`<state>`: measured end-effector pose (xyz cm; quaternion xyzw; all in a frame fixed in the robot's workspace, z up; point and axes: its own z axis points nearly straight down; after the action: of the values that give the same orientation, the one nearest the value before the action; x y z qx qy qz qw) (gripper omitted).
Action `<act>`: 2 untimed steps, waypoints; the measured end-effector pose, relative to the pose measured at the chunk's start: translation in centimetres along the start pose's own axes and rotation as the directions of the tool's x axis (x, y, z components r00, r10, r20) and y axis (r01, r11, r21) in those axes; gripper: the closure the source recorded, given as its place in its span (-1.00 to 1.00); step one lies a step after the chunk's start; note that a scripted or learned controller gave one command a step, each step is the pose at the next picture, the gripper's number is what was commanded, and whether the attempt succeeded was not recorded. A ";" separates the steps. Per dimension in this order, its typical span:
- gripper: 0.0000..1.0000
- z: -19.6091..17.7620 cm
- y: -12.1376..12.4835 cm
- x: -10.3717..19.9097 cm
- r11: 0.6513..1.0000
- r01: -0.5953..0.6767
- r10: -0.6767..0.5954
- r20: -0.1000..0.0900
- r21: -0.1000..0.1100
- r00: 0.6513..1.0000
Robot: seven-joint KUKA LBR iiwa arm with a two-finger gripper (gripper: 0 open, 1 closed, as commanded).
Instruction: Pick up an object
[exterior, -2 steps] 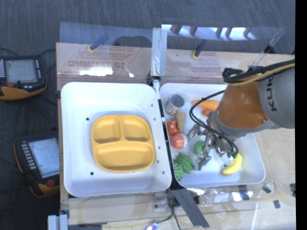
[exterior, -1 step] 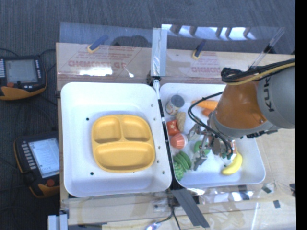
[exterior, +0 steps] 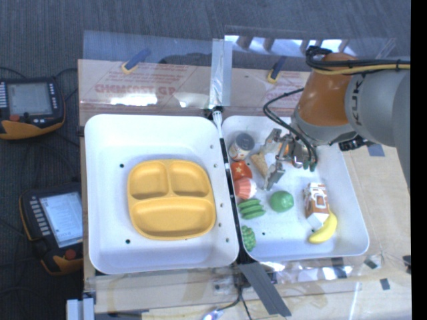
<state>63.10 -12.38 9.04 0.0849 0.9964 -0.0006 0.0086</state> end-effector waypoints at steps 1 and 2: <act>-1.00 -0.1 -6.7 5.6 0.985 0.170 -0.170 -0.004 0.003 0.985; -1.00 -0.4 -10.1 10.3 0.967 0.254 -0.254 0.008 0.005 0.967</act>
<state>51.28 -20.55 9.26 -0.0432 0.9990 -0.0043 0.0125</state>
